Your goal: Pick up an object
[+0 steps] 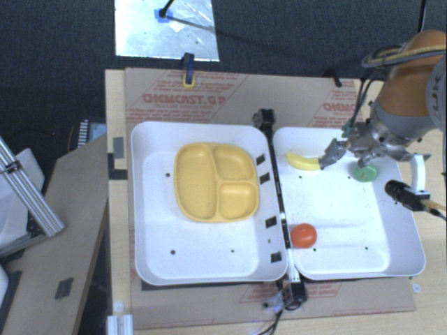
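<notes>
robot lab: bench (209,93), twin bins (150,208), clamps (188,70).

Two shallow white plastic bins (154,257) sat on a tan cardboard-covered counter (209,93) printed with red lettering. The left one bore a yellow three-compartment plate (215,181). The right showed a curved yellow banana (302,161), a round orange-red ball (303,236) and a small green disc (364,172) — under a grey arm (412,89) banded orange.
</notes>
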Motion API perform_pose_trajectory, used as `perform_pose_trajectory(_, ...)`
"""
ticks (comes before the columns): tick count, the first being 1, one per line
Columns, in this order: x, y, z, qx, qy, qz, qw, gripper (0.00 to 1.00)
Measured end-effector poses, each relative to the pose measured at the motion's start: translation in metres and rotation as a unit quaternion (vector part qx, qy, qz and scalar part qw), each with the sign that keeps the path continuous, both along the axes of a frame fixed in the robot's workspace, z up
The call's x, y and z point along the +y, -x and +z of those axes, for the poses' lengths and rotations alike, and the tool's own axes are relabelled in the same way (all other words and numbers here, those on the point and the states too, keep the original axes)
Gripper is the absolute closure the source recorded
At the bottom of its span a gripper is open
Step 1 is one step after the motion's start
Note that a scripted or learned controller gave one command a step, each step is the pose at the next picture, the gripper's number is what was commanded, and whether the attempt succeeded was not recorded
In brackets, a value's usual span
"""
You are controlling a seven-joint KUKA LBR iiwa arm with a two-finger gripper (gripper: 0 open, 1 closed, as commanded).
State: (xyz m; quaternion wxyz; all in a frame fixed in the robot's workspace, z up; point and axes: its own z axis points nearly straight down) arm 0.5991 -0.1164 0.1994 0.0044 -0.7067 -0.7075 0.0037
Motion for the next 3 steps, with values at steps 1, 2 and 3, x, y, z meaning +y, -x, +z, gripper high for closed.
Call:
perform_pose_trajectory(1,0.0,-0.003,0.007,-0.006,0.0008,0.001,1.0,0.0)
perform_pose_trajectory(2,-0.002,-0.006,-0.035,-0.005,0.0006,0.0,1.0,0.0)
perform_pose_trajectory(3,-0.001,-0.005,-0.097,-0.005,0.0004,0.0,1.0,0.0)
